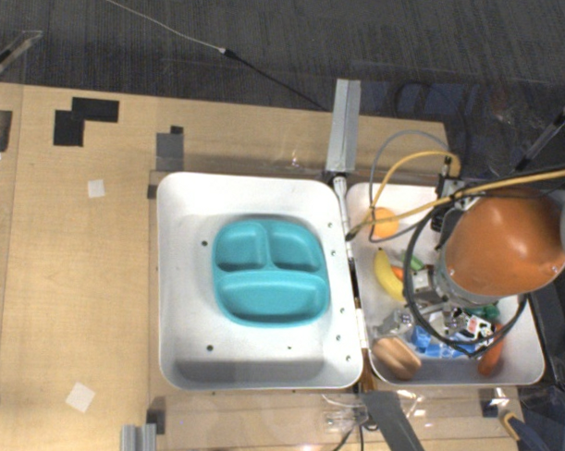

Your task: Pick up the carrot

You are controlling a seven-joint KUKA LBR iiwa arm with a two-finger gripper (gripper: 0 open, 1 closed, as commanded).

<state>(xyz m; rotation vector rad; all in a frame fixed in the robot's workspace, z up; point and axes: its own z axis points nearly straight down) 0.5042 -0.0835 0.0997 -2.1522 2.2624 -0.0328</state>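
Note:
The carrot (492, 355), a short orange-red piece, lies near the front right corner of the right bin (535, 367). My arm, with its orange band (502, 244), hangs over the middle of that bin and hides much of it. The gripper (444, 318) sits below the band amid cables, just left of the carrot and a little behind it. Nothing can be seen held in it.
The right bin also holds a yellow banana (389, 275), an orange item (382, 223) at the back left, a brown bread roll (396, 357), a blue item (427, 344) and something green (484, 313). The left bin (183, 281) holds a teal divided plate (268, 269).

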